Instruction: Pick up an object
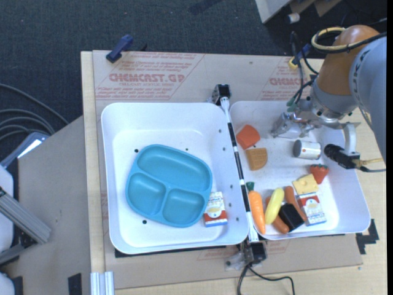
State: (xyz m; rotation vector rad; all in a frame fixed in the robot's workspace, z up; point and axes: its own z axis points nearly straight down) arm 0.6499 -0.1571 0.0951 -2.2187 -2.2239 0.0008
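My bench is topped with a brown board (153, 78) (red CHEMCAST lettering runs across it). A blue clip (119, 48) sits at its far corner, a black clamp (221, 93) near its middle. Grey cables (24, 112) trail over the dark carpet (92, 11) alongside.

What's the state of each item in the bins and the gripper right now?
gripper: above the right bin's far end, nothing visible between its fingers
blue tray: flat in the left bin, compartments bare
small carton: lying in the left bin, against the tray's near right corner
orange block: loose in the right bin
carrot: lying along the right bin's left wall
banana: lying beside the carrot
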